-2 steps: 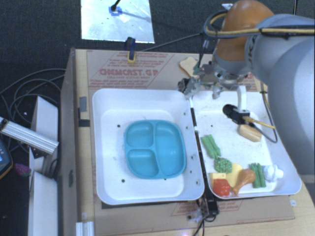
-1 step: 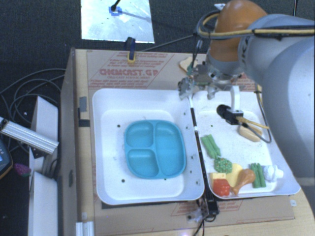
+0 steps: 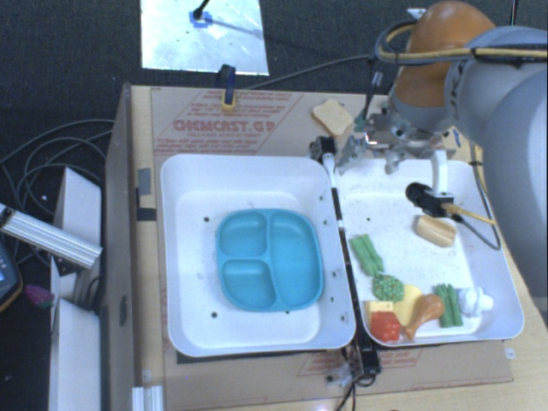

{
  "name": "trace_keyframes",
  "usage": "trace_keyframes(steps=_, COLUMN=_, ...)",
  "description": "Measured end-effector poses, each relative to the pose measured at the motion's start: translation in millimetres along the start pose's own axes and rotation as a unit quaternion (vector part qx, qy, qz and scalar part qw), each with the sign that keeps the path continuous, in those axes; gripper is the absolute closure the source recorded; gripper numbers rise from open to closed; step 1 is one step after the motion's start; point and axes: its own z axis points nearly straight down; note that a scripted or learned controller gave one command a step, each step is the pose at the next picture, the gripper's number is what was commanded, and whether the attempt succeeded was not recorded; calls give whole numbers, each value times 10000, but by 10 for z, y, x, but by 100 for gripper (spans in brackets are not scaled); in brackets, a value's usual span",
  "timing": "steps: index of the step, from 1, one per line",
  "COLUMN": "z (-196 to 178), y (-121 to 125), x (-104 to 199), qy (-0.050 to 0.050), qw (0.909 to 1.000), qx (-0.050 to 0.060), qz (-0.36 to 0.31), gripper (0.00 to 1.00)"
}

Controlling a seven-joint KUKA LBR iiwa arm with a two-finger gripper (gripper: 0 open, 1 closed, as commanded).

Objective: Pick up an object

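Observation:
My gripper (image 3: 373,150) hangs over the far left corner of the right bin (image 3: 497,281), under the grey and orange wrist; nothing shows in its grasp. Toy food lies in this bin. A tan bread roll (image 3: 435,229) rests to the right of and nearer than the gripper. Green beans (image 3: 366,253) lie by the bin's left wall. At the near end sit broccoli (image 3: 387,287), a yellow cheese wedge (image 3: 410,295), a red piece (image 3: 385,325), a brown drumstick (image 3: 424,312), a green vegetable (image 3: 449,305) and a white item (image 3: 473,300).
The left bin (image 3: 184,195) holds a blue divided plate (image 3: 270,258). A slice of toast (image 3: 332,116) lies on the cardboard behind the bins. A clamp (image 3: 227,86) stands at the board's far edge. Cables and metal rails sit off the bench at left.

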Motion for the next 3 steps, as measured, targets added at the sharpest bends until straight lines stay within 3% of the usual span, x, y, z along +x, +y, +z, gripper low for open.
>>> trace_keyframes(steps=1, z=-113, y=10, x=8, qy=2, qw=10000, qx=-14, qz=-18, gripper=100)
trace_keyframes(steps=2, z=-208, y=2, x=695, qy=16, qw=10000, qx=0, qz=-17, gripper=100)
trace_keyframes(steps=3, z=-111, y=-117, x=1799, qy=22, qw=10000, qx=7, qz=-21, gripper=100)
